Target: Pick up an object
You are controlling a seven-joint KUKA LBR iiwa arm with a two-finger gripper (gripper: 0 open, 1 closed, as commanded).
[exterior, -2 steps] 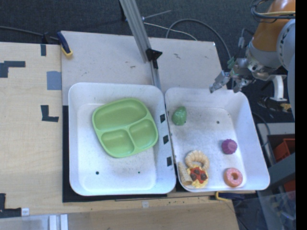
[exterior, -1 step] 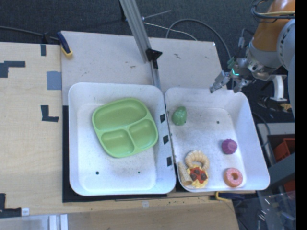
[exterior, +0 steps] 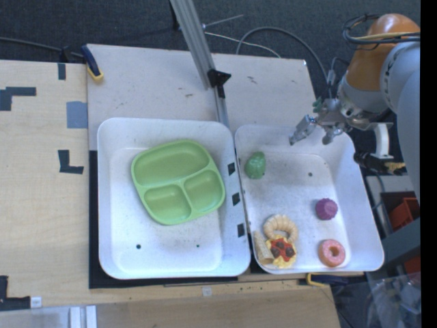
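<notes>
Food toys sit along the near edge of the right bin [exterior: 355, 183]: a pink donut [exterior: 332, 253] in the near right corner, and a pale pastry ring [exterior: 280, 225] with a red-and-yellow piece [exterior: 280, 249] just in front of it, near the near left corner. Those two look touching, maybe stacked, can't separate them cleanly. A purple ball-like item [exterior: 326, 208] lies a bit farther in, toward the right wall, apart from the donut. A green round item [exterior: 255, 165] sits farther still, beside the left wall of that bin.

Left bin [exterior: 109, 183] carries a green divided tray [exterior: 178, 180], roughly centered, nothing on it.

At the far edge of the right bin the pincer [exterior: 313, 130] hovers over the rim, above the far right corner, fingers parted and nothing between them. Released, no object chosen yet by the look of it.

Any toy would do as the target; all of them lie on the right bin floor, well apart from the pincer.

Risks, as a guess: descending where it is now, fingers hit the bin rim or bare floor. Round items could roll off a skewed closure. The green one hugs the wall, so one finger may jam against it. The pastry cluster could yield a double grab or a slip.
</notes>
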